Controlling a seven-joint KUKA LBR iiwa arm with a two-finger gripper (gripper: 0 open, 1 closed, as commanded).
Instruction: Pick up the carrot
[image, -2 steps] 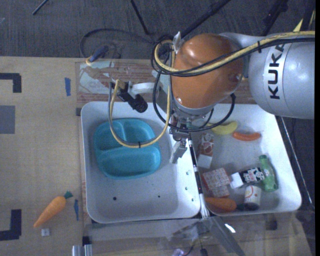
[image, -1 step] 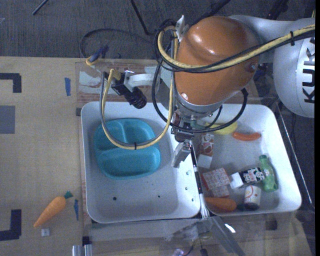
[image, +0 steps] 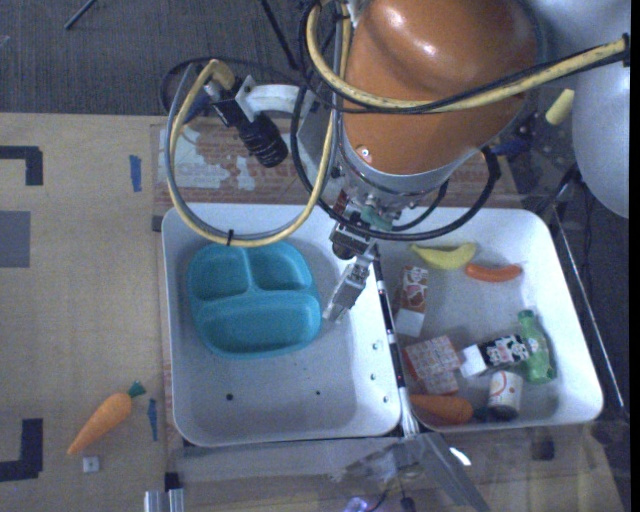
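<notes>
An orange carrot (image: 100, 422) with a green top lies on the wooden bench, outside the bins, left of the left bin's front corner. My gripper (image: 346, 293) hangs over the right side of the left bin (image: 300, 405), just beside the blue tray, far from that carrot. Nothing shows in its grasp. Another orange, carrot-like piece (image: 441, 407) lies at the front left of the right bin (image: 560, 330).
A blue divided tray (image: 253, 298) sits in the left bin. The right bin holds a banana (image: 443, 256), a red-orange piece (image: 493, 271), a green bottle (image: 534, 347), small boxes (image: 432, 362) and a can (image: 504, 393). Yellow and black cables loop above the left bin.
</notes>
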